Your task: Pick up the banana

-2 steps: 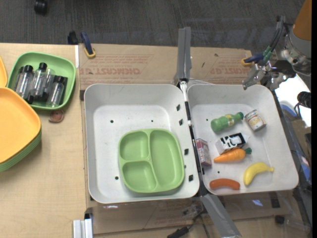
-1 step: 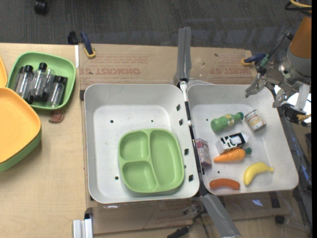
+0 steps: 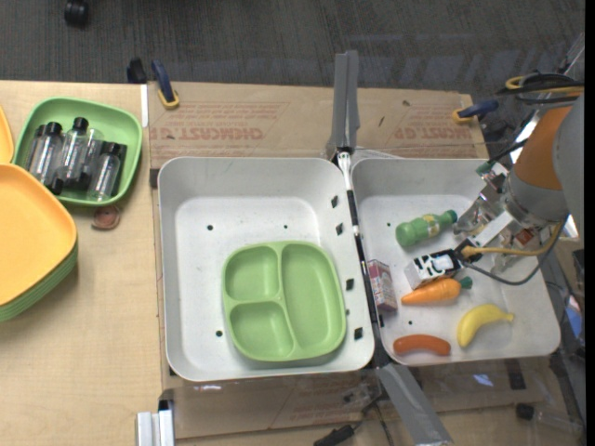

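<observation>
Grey carpet lies beyond the wooden bench.

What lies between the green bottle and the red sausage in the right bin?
An orange carrot lies crosswise between bottle and sausage, seen in the camera view.

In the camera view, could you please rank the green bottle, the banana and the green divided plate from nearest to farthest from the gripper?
From the gripper:
1. Green bottle, right bin, just to its left in the view.
2. Banana, right bin, toward the front edge.
3. Green divided plate, in the left bin.
</observation>
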### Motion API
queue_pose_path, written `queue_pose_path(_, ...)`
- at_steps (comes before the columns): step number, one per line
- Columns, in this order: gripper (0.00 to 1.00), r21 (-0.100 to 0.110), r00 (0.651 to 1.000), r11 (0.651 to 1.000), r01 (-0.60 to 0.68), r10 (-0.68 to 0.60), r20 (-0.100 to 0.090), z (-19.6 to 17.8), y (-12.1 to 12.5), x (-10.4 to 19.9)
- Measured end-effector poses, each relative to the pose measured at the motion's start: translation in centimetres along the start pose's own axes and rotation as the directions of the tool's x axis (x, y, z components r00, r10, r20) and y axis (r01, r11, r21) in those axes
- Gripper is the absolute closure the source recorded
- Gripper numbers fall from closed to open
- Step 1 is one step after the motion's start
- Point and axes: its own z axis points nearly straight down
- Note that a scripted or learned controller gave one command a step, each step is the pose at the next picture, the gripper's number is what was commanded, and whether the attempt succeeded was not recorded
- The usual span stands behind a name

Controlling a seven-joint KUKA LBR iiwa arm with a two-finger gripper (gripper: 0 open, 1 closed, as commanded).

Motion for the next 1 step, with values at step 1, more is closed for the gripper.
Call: queue_pose_path(1,1.0,0.004,1.0,1.0,0.004,-0.004,0.003,-0.8,-0.11,0.0)
